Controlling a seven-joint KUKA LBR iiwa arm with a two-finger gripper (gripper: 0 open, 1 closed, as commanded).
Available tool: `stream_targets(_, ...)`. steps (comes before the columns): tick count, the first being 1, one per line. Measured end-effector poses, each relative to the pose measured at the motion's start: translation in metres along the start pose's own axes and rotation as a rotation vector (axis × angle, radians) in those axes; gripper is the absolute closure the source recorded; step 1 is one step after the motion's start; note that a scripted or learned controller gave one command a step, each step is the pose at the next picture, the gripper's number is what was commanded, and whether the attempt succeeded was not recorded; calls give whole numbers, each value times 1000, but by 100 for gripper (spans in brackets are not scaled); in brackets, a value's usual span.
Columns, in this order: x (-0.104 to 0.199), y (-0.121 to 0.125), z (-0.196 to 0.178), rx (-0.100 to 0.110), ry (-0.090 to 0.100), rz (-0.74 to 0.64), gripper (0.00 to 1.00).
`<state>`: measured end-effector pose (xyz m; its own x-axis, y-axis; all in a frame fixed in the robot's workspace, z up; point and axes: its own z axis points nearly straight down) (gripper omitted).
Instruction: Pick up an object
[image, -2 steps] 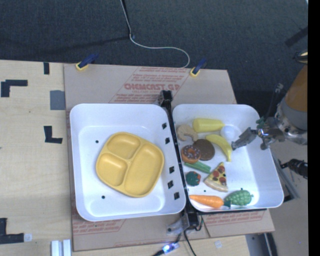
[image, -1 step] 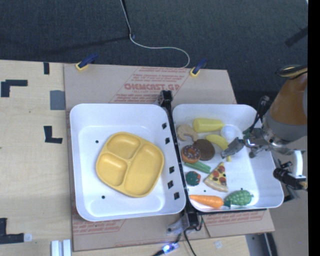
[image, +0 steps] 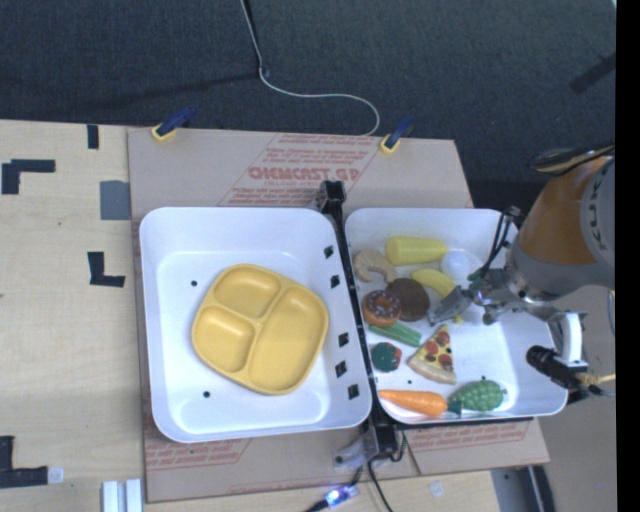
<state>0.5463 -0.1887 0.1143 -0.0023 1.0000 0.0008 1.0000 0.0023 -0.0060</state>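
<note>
In the right bin (image: 520, 400), gripper (image: 447, 306), grip state unclear, beside a round brown chocolate doughnut (image: 400, 299).

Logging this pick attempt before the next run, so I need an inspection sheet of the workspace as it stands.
Surface: wooden bench with cardboard sheet under two white bins.
Job's things: right bin holds toy foods: pizza slice, carrot, donut, yellow corn, green vegetable.
Clutter: yellow divided plate in left bin.
Grippers: tool low over right bin, beside the donut; grip state unclear.
Cables: white cable behind the bins; wires at front edge.
Surroundings: dark carpet; two clamps on the cardboard.
</note>
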Motion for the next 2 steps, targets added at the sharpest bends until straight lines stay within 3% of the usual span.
stream_targets(1,1,0,31,-4,-2,0,0)
stream_targets(2,1,1,19,-6,-3,0,100)
